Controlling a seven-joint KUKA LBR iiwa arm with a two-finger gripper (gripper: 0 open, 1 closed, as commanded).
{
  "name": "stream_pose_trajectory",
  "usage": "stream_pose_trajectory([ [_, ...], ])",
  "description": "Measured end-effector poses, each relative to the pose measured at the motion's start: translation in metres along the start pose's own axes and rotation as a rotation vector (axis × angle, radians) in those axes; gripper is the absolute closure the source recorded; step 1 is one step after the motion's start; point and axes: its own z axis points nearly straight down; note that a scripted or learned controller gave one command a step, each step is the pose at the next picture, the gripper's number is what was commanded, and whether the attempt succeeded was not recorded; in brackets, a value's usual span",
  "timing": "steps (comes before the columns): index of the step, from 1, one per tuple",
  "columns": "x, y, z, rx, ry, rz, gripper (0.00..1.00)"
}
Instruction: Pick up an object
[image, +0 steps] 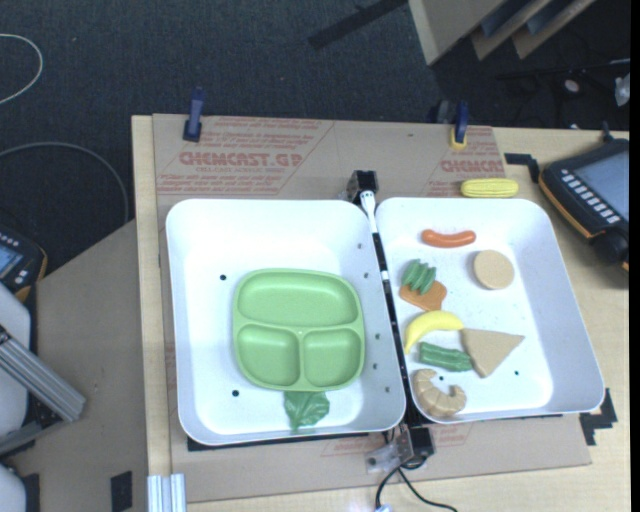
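The right bin (560, 300) holds several toy foods: a red sausage (448, 238), a round tan biscuit (493, 269), a carrot with green top (422, 285), a yellow banana (432, 326), a green bean pod (444, 357), a tan triangular slice (490, 349) and a beige croissant (440, 393). The left bin (200, 300) holds a green divided plate (298, 328) with a green lettuce leaf (306, 408) just in front of it.
A yellow corn cob (489, 187) lies on the board behind the right bin. Blue clamps (193, 115) grip the board's back edge. A black and orange handheld device (598, 190) rests at the right. Cables trail at the bench front.
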Motion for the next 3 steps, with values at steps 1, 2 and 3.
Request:
stream_pose_trajectory([
  [1,0.128,-0.053,0.008,0.021,0.011,-0.01,0.0],
  [2,0.192,-0.113,0.072,0.03,0.008,-0.005,0.0],
  [3,0.188,-0.109,0.058,0.018,0.006,0.002,1.0],
])
